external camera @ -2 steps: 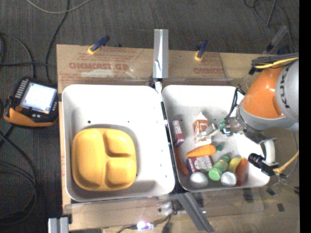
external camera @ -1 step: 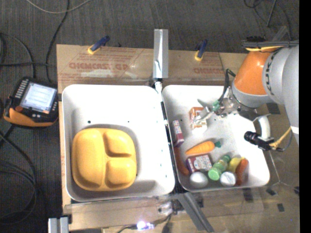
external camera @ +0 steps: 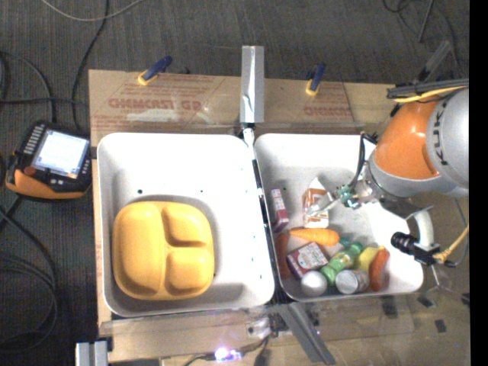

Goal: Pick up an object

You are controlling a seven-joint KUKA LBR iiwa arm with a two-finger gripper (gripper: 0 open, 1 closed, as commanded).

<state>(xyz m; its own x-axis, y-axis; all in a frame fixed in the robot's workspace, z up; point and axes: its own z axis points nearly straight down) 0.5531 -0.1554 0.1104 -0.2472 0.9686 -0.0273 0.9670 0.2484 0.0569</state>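
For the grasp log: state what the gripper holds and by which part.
Cannot be told. The gripper sits low in the right bin beside a small orange-and-white packet; no object shows between its fingers.

Robotics laboratory: a board-topped bench [external camera: 191, 101] at frame centre carries two white bins [external camera: 183, 147], clamps [external camera: 155, 69] along its upper edge, a teach pendant [external camera: 52, 161] at left, cables [external camera: 69, 6] across carpet.

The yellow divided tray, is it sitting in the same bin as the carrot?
No, the yellow divided tray lies in the left bin, while the carrot lies in the right bin.
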